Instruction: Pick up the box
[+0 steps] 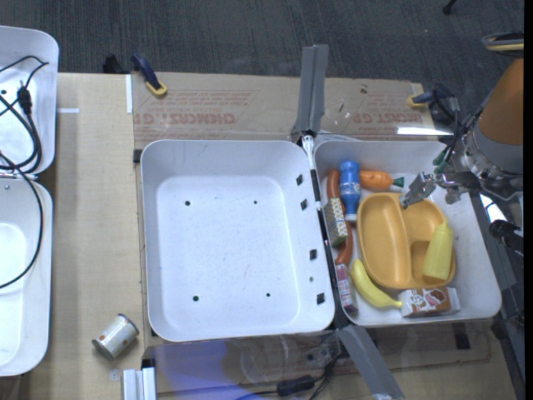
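You see the small brown-and-white carton box point(430, 302) lying flat in the front right corner of the right white bin point(479, 248), just beside the yellow banana point(372, 287) and just in front of the large orange plastic bowl point(391, 236). The gripper point(414, 192) hangs over the bowl's rear rim, well apart from the box. Its metal fingers are small and blurred; you cannot tell whether they are spread or pressed together. The grey and orange arm point(502, 132) is cut off at the right edge.
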Controlling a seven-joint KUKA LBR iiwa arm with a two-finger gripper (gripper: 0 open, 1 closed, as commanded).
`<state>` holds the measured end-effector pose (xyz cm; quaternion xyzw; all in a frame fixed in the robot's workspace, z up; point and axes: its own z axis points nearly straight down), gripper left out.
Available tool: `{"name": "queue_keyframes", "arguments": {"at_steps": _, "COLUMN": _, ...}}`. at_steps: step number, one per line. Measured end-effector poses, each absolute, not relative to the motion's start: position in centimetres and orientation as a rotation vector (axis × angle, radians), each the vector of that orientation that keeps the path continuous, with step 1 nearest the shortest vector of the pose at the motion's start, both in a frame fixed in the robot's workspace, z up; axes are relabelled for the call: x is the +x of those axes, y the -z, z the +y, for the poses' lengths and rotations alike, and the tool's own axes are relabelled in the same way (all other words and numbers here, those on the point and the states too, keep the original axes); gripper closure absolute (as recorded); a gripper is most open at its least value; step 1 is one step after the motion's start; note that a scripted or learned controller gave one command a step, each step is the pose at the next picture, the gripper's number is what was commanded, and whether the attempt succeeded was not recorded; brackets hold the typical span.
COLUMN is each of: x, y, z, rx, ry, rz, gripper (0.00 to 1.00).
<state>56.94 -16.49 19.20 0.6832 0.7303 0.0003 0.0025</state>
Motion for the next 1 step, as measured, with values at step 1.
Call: {"name": "queue_keyframes", "arguments": {"at_steps": 1, "x": 50.10, "y": -10.41, "z": -18.89, "rx": 2.418, "ry": -0.026, "rz": 1.970, "gripper": 0.00}}
